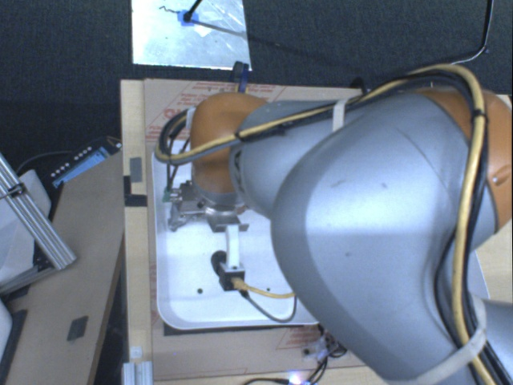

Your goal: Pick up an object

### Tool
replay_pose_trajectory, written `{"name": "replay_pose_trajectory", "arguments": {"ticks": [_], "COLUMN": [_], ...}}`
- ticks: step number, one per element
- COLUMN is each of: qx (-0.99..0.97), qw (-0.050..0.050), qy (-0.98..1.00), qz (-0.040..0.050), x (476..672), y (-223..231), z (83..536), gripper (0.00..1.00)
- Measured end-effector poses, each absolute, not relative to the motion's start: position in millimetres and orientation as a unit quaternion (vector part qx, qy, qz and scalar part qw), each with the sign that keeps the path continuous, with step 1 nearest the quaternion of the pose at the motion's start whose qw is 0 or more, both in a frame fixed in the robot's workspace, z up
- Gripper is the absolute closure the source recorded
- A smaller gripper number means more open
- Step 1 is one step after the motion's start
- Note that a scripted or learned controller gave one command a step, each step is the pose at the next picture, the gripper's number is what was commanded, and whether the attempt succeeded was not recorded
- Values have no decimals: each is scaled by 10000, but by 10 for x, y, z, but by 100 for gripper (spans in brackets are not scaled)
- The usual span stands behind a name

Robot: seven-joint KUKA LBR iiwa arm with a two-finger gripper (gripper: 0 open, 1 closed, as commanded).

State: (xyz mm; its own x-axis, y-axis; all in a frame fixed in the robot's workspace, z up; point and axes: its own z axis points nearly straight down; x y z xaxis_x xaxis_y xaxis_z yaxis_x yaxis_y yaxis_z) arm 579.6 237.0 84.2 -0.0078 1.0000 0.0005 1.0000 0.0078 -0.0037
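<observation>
The grey arm fills the right of the view, and its orange band (218, 135) sits over the left white bin (183, 307). My gripper (199, 207) hangs below the band, pointing down into the bin's upper left part, with its metal body just above the white floor. The wrist hides whatever lies under it, and I see no loose object on the bare part of the bin floor. The arm covers the right bin.
The bins rest on a cardboard sheet (136, 215). A shiny foil sheet (188, 22) lies beyond the bench's far edge. At the left are an aluminium rail (32, 227) and a dark device with blue trim (80, 160).
</observation>
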Motion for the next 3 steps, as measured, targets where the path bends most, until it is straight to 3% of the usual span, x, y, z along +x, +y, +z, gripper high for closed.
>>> {"name": "replay_pose_trajectory", "arguments": {"ticks": [1, 2, 3], "qx": [-7059, -7071, -7074], "qw": [6, 11, -5], "qy": [-7083, -7071, -7068], "qz": [-5, 16, -5], "x": [5824, 5387, 5624], "y": [2346, 2323, 2064], "z": [953, 835, 845], "gripper": [100, 100, 100]}}
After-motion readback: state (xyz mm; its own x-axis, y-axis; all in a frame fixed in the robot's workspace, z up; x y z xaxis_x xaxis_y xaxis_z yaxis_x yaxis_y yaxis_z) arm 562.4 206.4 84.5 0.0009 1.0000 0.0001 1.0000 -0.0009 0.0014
